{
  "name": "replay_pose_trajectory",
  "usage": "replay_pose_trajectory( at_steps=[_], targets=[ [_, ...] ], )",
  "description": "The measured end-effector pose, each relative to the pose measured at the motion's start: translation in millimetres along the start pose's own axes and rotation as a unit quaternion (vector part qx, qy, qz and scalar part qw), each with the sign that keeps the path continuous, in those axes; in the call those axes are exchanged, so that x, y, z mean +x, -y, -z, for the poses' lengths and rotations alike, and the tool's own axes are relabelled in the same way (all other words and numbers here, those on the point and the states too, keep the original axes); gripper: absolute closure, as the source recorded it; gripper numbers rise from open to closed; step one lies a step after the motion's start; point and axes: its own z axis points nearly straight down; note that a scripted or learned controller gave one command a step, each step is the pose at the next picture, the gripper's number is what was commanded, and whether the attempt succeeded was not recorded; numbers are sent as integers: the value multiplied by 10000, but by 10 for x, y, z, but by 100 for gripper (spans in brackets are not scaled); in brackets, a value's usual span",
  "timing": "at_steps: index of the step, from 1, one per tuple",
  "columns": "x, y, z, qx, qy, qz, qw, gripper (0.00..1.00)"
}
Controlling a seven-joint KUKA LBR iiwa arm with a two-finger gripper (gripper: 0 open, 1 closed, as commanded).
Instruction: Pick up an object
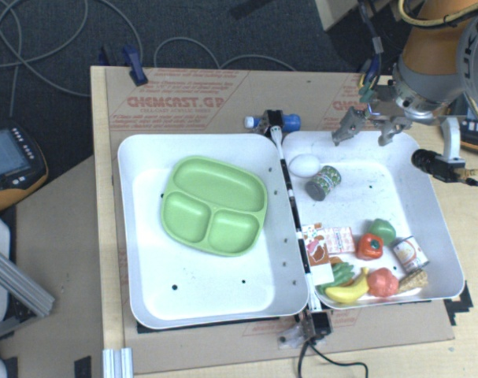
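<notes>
Your two-finger gripper [367,130] hung with fingers apart, holding nothing, above the right shallow white bin's [427,203] far rim.

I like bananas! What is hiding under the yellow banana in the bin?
The banana lies on something green in the right bin, beside a red fruit. What the green thing is, and whatever lies beneath, is covered.
</notes>
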Motion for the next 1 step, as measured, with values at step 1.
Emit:
replay_pose_trajectory(
  at_steps=[1],
  targets=[
    [64, 217, -1120, 8, 1, -4, 10000, 0]
  ],
)
